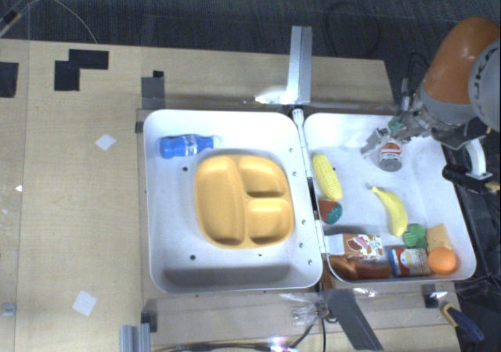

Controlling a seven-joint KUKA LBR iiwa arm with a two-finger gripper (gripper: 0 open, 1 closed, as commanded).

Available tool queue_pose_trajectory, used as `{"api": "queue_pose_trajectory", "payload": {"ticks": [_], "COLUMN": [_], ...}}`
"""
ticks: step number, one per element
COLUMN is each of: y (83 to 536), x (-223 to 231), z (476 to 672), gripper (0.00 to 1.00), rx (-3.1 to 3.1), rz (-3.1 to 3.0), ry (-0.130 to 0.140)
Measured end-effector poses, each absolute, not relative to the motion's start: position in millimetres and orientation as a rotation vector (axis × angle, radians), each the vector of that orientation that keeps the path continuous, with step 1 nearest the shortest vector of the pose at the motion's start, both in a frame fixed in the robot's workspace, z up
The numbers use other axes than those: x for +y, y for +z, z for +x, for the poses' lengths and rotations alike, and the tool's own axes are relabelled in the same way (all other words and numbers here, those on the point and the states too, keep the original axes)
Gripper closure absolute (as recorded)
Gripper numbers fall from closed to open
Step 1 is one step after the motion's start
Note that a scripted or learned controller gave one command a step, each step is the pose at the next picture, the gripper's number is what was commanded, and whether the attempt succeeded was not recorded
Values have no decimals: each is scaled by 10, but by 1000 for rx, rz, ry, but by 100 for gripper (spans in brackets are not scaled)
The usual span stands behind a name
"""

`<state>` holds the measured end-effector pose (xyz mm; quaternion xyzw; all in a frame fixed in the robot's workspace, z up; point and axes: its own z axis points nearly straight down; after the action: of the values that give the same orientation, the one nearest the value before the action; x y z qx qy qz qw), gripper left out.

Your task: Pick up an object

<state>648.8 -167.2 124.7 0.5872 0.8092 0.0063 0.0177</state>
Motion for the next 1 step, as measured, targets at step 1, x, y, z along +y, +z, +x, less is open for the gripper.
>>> {"api": "queue_pose_trajectory", "payload": {"ticks": [1], "y": [878], "x": [-1944], "z": [6062], "gripper": [0], "rx": [2551], "rz": [1819], "ry": [3]}}
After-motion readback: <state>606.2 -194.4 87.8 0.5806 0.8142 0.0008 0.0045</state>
